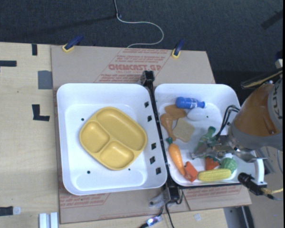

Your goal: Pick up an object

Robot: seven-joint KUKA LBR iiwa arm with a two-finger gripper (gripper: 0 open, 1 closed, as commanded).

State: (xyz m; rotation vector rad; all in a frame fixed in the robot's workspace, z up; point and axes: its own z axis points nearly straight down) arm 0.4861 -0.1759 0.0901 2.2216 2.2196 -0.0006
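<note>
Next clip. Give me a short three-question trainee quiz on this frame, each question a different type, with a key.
1. True or false: the yellow divided plate lies in the left bin.
2. Multiple choice: which item lies nearest the right bin's far wall? A) the corn cob B) the blue bottle C) the carrot
3. Fill in: the gripper is over the ____ bin.

Key: 1 true; 2 B; 3 right.
</note>
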